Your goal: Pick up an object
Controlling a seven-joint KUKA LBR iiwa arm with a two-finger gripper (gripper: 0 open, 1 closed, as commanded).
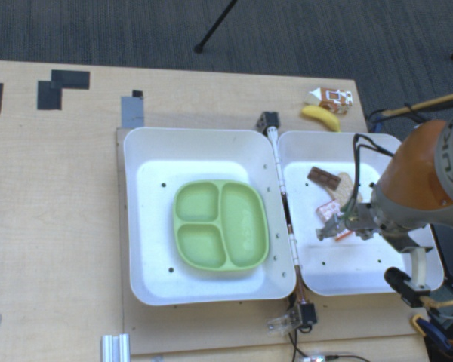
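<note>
Two white bins side by side: the left bin [136,225] holds a green divided plate [220,225]; the right bin [317,277] holds a brown bar [324,178], a tan piece [343,185] and a small pinkish packet [329,210]. Gripper [334,231] sits low over the right bin just below the packet, perhaps touching it; grip state cannot be told. Banana [320,116] lies on the bench beyond.

No legible text or labels.
</note>
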